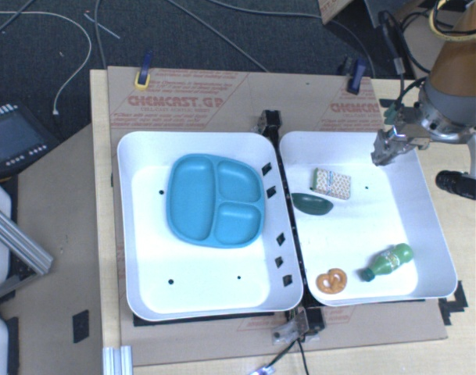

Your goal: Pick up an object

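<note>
In the right bin (425,209) lie a small patterned packet (332,183), a dark green oval piece (312,204), a green bottle (387,262) and a brown pretzel (331,280). My gripper (382,153) hangs over the bin's far right corner, up and to the right of the packet, apart from every object. Nothing shows between its fingers.
The left bin (144,233) holds a blue divided plate (216,200). Black clips line the divider between the bins. Two clamps, yellow-blue (144,70) and blue (355,76), sit on the cardboard's far edge. Cables lie on the floor beyond.
</note>
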Action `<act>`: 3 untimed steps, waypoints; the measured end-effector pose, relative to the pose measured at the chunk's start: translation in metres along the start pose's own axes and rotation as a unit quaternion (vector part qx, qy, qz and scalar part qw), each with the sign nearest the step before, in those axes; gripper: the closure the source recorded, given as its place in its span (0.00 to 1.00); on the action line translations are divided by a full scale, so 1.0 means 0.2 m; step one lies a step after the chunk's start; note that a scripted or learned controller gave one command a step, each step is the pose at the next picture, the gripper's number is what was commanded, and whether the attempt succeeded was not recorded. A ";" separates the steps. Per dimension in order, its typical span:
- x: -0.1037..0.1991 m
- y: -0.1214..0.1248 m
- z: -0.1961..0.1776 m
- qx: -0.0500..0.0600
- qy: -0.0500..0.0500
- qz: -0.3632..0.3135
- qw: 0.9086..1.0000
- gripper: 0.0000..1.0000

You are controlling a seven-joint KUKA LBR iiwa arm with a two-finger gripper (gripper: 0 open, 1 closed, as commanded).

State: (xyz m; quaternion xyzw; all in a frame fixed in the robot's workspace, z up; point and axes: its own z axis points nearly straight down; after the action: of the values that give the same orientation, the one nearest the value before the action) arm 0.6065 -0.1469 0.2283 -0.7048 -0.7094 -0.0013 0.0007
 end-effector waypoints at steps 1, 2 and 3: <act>0.28 -0.03 0.05 0.002 0.000 0.000 1.000 1.00; 0.52 -0.03 0.00 0.001 0.000 0.001 1.000 1.00; 0.77 -0.06 -0.04 0.000 0.000 0.000 1.000 1.00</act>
State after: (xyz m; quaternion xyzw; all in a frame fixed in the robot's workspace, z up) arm 0.5934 0.0063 0.2375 -0.7051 -0.7091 -0.0010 0.0010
